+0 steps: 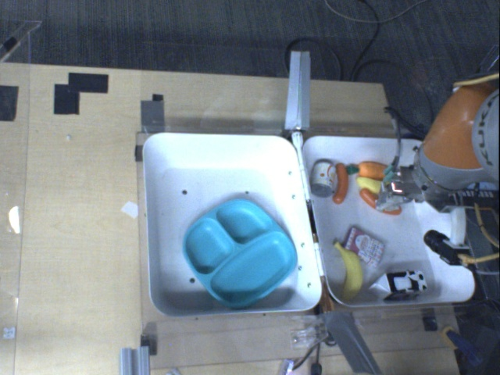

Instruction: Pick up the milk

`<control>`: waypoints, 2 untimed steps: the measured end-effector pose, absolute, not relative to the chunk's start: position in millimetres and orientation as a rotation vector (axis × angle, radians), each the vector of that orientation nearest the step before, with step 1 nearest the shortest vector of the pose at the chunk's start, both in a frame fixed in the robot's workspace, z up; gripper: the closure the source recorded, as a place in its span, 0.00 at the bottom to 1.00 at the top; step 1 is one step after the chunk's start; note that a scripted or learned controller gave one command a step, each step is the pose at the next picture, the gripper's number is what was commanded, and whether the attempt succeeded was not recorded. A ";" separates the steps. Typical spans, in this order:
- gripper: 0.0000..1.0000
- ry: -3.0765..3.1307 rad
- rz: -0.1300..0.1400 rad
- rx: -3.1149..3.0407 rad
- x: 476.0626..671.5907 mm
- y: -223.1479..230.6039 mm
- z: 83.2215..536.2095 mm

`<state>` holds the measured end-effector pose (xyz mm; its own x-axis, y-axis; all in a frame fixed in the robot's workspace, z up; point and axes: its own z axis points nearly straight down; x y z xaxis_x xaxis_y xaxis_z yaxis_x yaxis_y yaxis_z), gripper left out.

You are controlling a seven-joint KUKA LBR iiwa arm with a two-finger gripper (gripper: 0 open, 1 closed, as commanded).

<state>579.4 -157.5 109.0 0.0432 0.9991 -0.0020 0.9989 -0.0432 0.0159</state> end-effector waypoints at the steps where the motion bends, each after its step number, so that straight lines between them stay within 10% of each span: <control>1: 1.00 2.307 0.005 2.123 502.9 -182.6 209.6; 2: 1.00 2.292 0.006 2.137 494.8 -206.1 246.5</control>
